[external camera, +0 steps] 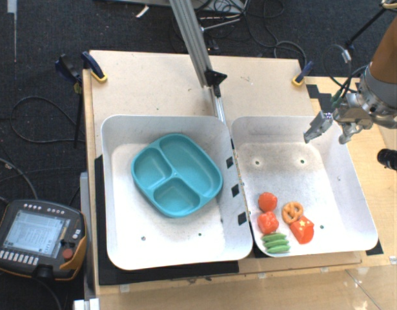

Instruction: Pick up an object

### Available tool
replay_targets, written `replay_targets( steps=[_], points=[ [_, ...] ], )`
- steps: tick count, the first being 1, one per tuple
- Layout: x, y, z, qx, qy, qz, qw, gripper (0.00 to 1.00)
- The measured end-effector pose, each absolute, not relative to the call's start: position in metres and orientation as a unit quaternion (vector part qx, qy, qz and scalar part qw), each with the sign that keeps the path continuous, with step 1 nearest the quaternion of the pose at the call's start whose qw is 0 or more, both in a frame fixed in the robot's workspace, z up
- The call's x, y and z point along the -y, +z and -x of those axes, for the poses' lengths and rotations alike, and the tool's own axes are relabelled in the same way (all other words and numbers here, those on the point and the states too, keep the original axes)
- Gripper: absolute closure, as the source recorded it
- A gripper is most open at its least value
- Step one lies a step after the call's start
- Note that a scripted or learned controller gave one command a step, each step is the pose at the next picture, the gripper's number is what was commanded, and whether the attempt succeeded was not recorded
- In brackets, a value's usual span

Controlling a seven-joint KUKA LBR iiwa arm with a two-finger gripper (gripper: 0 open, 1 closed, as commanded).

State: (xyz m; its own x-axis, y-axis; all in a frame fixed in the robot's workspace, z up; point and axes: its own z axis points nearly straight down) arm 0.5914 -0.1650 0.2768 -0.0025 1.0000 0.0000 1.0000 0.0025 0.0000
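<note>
In the right bin (334, 173), several small toy foods lie near the front edge: a red tomato (267, 201), a red piece (268, 223) below it, a pretzel (292, 211), a red pepper chunk (303, 230) and a green pea pod (275, 242). My gripper (332, 128) hangs above the bin's far right corner, well away from the foods. Its two fingers are spread apart with nothing between them.
The left bin (121, 237) holds a teal divided plate (177, 174). A slanted metal pole (193, 34) crosses the back of the bench down to the seam between the bins. A teach pendant (37, 234) lies on the floor at the left.
</note>
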Motion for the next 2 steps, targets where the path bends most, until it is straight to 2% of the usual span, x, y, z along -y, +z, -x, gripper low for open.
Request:
replay_targets(
  steps=[1,2],
  points=[
    [0.165,0.277,-0.591,0.708,0.0001,0.706,0.0,0.0],
    [0.158,0.223,-0.599,0.708,0.0016,0.706,0.002,0.0]
  ],
)
